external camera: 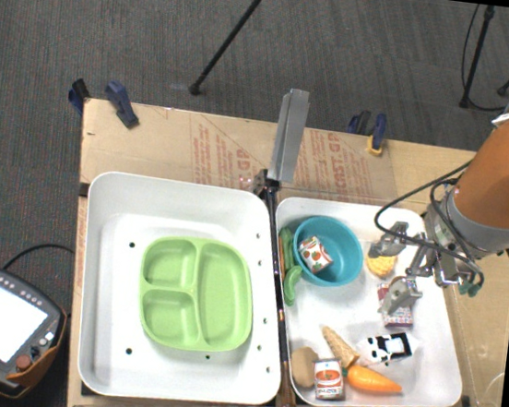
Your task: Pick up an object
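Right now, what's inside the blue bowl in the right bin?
The blue bowl holds one small carton-like toy, white with red and orange print, lying tilted against the bowl's left inner wall. Whatever lies beneath that toy is covered.

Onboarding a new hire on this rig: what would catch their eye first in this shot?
Probably the bright green divided plate, alone in the left bin. Next, the right bin, crowded with small items: a teal bowl holding a little carton, and a carrot near the front edge. Then the arm's orange band at the right, with its pincer down over the right bin.
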Robot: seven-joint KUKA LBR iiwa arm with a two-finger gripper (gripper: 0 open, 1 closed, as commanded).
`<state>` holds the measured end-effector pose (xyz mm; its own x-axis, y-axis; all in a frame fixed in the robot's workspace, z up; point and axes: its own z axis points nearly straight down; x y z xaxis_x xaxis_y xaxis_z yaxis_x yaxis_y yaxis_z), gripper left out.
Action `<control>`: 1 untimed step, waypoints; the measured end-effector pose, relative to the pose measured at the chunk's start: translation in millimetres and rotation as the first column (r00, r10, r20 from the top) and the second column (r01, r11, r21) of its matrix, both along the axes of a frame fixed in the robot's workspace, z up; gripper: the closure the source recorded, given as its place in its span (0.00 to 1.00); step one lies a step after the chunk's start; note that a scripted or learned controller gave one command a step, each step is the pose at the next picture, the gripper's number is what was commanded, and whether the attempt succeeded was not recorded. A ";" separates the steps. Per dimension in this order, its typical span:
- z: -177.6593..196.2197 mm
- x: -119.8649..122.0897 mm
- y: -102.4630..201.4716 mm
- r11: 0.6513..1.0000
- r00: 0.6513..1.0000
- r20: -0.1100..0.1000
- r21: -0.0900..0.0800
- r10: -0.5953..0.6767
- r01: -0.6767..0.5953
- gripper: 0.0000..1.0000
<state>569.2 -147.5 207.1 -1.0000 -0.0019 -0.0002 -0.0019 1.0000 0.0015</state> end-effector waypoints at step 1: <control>-121.4 -22.1 22.7 0.998 0.998 -0.002 0.001 0.061 -0.061 0.00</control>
<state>547.1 -124.8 85.7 -0.9980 -0.0630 0.0023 -0.0630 0.9980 0.0027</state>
